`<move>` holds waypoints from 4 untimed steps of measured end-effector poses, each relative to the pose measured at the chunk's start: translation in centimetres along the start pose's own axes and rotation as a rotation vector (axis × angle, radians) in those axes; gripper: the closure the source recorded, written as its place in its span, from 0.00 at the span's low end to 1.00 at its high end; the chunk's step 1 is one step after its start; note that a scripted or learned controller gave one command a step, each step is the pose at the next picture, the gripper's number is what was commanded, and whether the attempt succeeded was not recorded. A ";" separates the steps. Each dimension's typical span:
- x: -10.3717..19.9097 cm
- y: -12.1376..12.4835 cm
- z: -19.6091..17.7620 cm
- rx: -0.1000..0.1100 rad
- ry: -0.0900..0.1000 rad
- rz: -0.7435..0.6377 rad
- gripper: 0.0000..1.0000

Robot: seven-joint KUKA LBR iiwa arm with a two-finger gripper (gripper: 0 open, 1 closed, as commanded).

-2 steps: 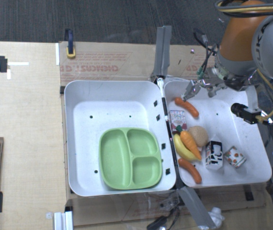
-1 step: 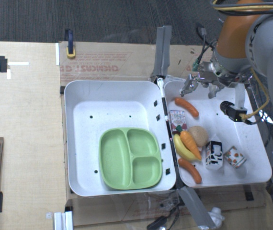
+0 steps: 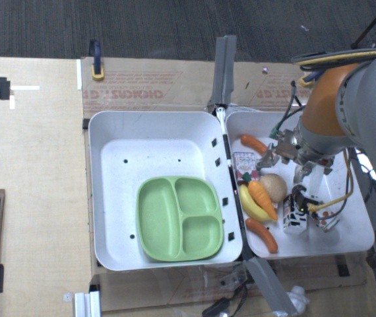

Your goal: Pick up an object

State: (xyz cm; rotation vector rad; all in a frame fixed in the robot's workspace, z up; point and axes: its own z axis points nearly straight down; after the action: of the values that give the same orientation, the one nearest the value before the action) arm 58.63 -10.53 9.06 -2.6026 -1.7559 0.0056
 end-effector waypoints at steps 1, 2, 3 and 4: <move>-2.9 -3.9 0.0 0.000 0.001 -0.023 0.00; 2.1 6.6 -0.1 0.013 -0.004 -0.056 0.00; 2.1 6.7 -1.0 0.007 -0.004 -0.059 1.00; -1.3 8.3 -10.1 -0.004 -0.001 -0.170 1.00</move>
State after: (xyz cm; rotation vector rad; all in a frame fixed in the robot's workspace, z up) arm 65.88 -14.80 19.11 -2.4465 -1.9728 0.0025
